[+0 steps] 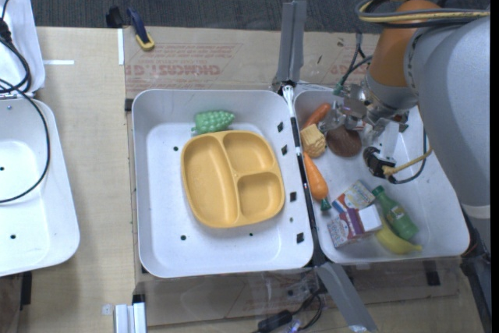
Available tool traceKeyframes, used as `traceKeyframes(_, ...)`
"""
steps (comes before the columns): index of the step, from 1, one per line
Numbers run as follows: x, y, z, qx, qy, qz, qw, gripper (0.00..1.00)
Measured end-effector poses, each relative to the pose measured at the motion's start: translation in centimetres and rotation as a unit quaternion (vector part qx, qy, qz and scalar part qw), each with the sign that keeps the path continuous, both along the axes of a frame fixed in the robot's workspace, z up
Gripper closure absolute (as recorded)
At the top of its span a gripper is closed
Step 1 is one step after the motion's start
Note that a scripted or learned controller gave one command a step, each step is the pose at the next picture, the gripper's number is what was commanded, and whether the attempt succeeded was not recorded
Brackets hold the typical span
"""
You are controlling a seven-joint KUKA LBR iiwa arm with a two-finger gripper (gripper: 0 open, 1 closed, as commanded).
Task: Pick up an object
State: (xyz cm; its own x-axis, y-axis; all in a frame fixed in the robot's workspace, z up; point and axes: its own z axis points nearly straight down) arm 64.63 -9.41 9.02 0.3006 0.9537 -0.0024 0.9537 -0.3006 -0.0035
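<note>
Gripper [352, 119] low in the right bin [437, 246], far-left corner, over a brown round object [343, 143]; grip state unclear.
Can't tell open or closed. To pick well, drop centred on the brown piece, clear of the carrot [316, 177] and the bin wall.

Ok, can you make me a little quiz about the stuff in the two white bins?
1. True or false: the yellow divided plate sits in the left bin.
2. What green thing touches the plate's top edge? A) green grapes B) a spoon C) a sock
3. Fill in: beside the green bottle in the right bin lies a yellow ____.

The pincer is over the right bin's far end, near the brown round object.

Key: 1 true; 2 A; 3 banana.
</note>
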Motion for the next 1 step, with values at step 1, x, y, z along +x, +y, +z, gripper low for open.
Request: traceKeyframes(1,-0.04,-0.02,0.75,-0.0010,0.002,0.002,1.0000,1.00)
